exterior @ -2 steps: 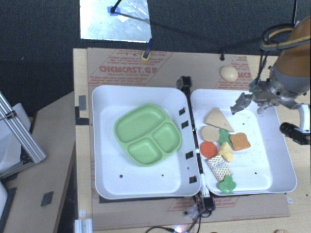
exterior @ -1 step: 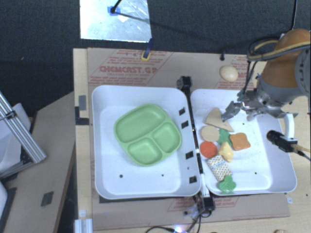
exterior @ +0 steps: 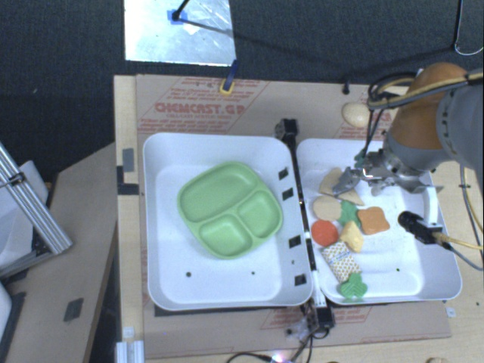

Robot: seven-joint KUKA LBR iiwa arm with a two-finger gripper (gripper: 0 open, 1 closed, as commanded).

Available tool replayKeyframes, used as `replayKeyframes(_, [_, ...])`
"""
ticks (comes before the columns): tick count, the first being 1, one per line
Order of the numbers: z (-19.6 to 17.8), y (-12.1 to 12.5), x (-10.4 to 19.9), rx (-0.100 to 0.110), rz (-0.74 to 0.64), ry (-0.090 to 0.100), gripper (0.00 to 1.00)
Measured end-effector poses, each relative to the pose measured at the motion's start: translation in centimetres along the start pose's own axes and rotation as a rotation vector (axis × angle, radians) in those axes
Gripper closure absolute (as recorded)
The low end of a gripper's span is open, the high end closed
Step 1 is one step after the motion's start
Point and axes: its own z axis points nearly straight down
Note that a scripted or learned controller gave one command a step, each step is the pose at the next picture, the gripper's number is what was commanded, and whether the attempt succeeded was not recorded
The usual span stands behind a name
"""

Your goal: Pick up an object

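Several toy food pieces lie in the right bin point(exterior: 431, 278): a tan wedge point(exterior: 330, 180), a beige oval point(exterior: 327, 207), a red-orange ball point(exterior: 324, 233), a green piece point(exterior: 349, 212), an orange toast slice point(exterior: 373, 220), a yellow piece point(exterior: 352, 237), a patterned packet point(exterior: 340, 261) and a green leaf shape point(exterior: 352, 286). My gripper point(exterior: 350, 183) hangs low over the bin's far part, just right of the tan wedge and above the green piece. Nothing shows as held in it.
The left bin point(exterior: 162, 278) holds a green divided plate point(exterior: 229, 209). A black clip strip point(exterior: 296, 195) runs along the wall between the bins. A pale egg-shaped thing point(exterior: 354, 113) lies on the bench behind the right bin.
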Motion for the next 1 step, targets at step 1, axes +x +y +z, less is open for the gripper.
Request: replayKeyframes(1, [4.26,0.24,0.04,-0.005,0.005,0.001,0.0])
